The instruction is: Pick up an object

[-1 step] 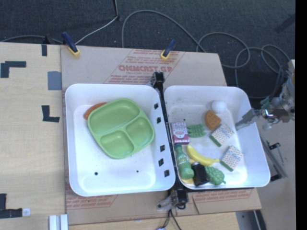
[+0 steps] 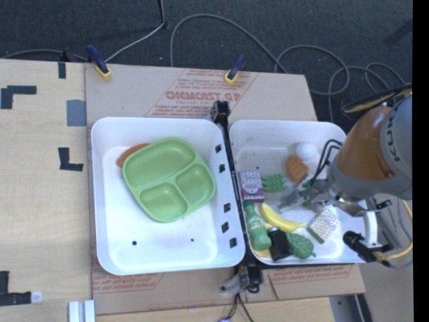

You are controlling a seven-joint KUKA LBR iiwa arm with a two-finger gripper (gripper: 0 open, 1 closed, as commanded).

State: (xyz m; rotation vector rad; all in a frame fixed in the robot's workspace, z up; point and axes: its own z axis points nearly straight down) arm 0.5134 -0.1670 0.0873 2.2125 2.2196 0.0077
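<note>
1. Targets all sit in the right bin (image 2: 268,131): banana (image 2: 280,219), green bottle (image 2: 255,225), orange piece (image 2: 296,169), white ball (image 2: 307,151), checkered packet (image 2: 324,224), pink carton (image 2: 251,184).
2. Gripper (image 2: 301,196) hangs low mid-bin, between orange piece and banana, near both.
3. Can't tell the jaw state; nothing visibly held.
4. Banana looks like the nearest clean pick: straddle it across its narrow width, clear of bottle and packet.
5. Left bin (image 2: 110,247) holds a green tray (image 2: 169,178); ignore it.

A green tray (image 2: 169,178) lies in the white left bin (image 2: 107,200). Right of it, a yellow banana (image 2: 280,220) sits beside a green bottle (image 2: 255,225).
</note>
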